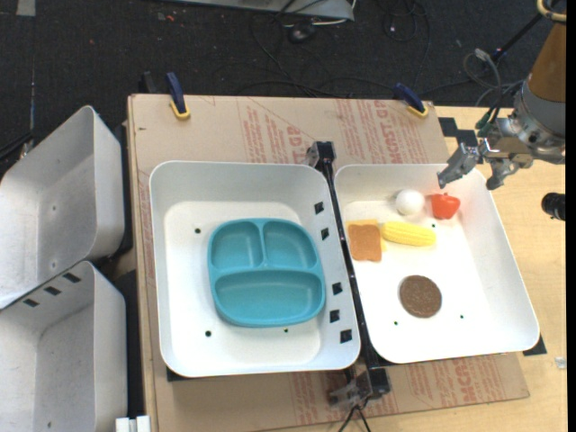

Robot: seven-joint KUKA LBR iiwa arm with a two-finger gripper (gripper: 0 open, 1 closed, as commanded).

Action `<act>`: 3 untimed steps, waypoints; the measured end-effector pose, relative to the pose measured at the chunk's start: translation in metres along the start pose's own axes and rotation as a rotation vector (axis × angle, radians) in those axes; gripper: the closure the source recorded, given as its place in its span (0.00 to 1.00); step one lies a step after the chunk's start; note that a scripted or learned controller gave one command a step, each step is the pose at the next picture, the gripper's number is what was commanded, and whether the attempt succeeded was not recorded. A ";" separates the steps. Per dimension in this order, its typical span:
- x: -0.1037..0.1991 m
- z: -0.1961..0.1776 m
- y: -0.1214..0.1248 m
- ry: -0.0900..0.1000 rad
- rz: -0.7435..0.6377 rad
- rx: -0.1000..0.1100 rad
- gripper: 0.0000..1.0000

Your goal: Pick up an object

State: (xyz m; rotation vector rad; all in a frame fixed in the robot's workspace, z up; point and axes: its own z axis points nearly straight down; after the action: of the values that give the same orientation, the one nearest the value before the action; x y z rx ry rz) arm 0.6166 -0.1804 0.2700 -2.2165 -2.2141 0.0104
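The right bin [504, 268] holds a white ball [409, 202], a red pepper-like toy [445, 206], a yellow corn cob [409, 234], an orange-tan slice [364, 241] and a brown round patty [420, 296]. My gripper [475, 171] hangs above the bin's far right corner, just up and right of the red toy. Its two fingers [454, 171] stand apart and open, with nothing between them.
In the left bin [171, 268] lies a teal divided tray [266, 271]. Blue-and-yellow clamps [177, 97] hold the cardboard base at the back. Two empty white tubs [54, 196] sit off the bench at the left.
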 end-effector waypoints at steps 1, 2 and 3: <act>0.001 -0.007 0.002 -0.002 -0.003 -0.011 0.00; 0.002 0.038 -0.002 -0.001 0.000 -0.007 0.00; -0.001 0.102 -0.002 -0.001 0.001 -0.005 0.00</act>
State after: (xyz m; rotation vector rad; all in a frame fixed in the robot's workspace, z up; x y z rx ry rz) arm 0.6133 -0.1809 0.1682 -2.2198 -2.2162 0.0058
